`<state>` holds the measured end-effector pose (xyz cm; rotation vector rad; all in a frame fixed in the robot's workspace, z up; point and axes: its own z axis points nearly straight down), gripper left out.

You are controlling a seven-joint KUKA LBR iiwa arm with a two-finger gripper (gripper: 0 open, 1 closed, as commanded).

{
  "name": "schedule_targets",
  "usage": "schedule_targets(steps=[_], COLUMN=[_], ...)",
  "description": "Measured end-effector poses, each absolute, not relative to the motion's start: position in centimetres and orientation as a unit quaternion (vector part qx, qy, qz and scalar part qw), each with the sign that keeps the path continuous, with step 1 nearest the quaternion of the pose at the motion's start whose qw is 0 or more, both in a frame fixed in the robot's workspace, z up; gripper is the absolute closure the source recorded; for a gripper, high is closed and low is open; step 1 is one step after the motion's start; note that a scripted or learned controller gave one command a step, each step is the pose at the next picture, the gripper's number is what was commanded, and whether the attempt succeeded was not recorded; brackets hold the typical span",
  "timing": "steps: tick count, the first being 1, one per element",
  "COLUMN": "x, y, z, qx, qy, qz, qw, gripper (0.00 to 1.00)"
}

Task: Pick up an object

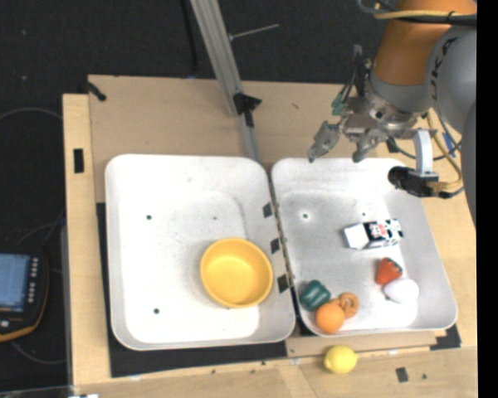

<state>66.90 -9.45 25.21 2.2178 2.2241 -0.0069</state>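
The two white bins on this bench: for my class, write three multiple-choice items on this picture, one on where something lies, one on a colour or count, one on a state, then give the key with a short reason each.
1. Where does the yellow bowl lie?
A. In the right bin
B. In the left bin
C. On the bench outside the bins

2. What colour is the small round fruit lying on the bench in front of the right bin?
A. Yellow
B. Blue
C. Purple

3. What is the gripper doing?
A. Holding the bowl
B. Holding the toy car
C. Holding nothing, open above the right bin's far edge

Key: 1 B, the bowl sits near the left bin's front right part. 2 A, the fruit is lemon yellow. 3 C, its fingers are spread with nothing between them, and the white toy car lies in the right bin.
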Motion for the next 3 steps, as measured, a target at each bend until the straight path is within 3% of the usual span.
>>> schedule_targets(steps=[2,3], x=[67.0,67.1], y=[-10.5,-10.5], z=[14.3,15.7], qx=[0.708,0.709], qy=[0.706,0.705], qz=[-0.0026,0.0001], qw=[0.0,0.002], gripper=[0.0,1.0])
